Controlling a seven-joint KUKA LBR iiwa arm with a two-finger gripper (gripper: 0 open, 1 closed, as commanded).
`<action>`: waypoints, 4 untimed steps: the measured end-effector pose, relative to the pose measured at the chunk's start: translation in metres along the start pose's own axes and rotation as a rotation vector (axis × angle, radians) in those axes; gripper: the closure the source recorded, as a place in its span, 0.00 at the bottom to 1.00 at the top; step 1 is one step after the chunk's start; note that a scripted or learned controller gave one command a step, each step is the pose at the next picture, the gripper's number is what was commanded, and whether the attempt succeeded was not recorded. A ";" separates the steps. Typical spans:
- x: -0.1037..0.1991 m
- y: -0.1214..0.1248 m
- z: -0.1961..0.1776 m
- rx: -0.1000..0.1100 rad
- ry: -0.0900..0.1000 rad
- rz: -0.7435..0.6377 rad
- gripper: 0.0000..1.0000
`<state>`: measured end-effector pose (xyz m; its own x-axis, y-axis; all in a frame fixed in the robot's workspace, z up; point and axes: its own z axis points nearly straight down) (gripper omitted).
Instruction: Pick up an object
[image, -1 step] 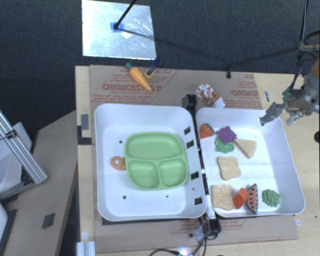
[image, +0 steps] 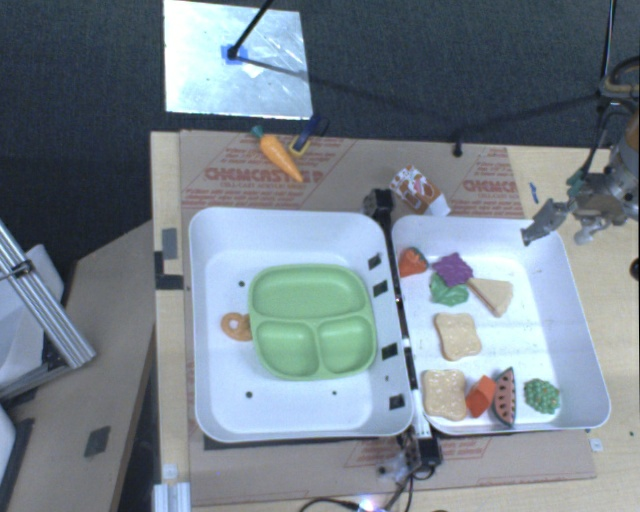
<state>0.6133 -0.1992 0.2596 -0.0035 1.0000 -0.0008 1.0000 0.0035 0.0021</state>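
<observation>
The end effector (image: 563, 222) hangs at the 3 o'clock edge of the view, over the upper right rim of the right bin (image: 585, 330), its two fingers spread apart with nothing between them. In that bin lie toy foods: a purple piece (image: 453, 268), a green leafy piece (image: 448, 292), bread slices (image: 457, 336), a watermelon wedge (image: 505, 396). The left bin (image: 215, 300) holds a green divided plate (image: 308, 320) and a pretzel (image: 236, 327). A carrot (image: 279, 156) lies on the surface (image: 210, 160) at 12 o'clock.

The gripper (image: 565, 225) is seen at the right edge, wrist raised; nothing is held between the jaws.
</observation>
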 end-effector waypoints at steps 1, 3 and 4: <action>-0.003 0.010 0.054 0.003 0.000 0.001 0.00; 0.004 0.003 0.161 0.005 0.001 0.002 0.00; 0.005 0.005 0.173 -0.002 -0.001 0.001 0.00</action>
<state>0.6183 -0.1945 0.0861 -0.0027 1.0000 -0.0014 1.0000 0.0027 0.0040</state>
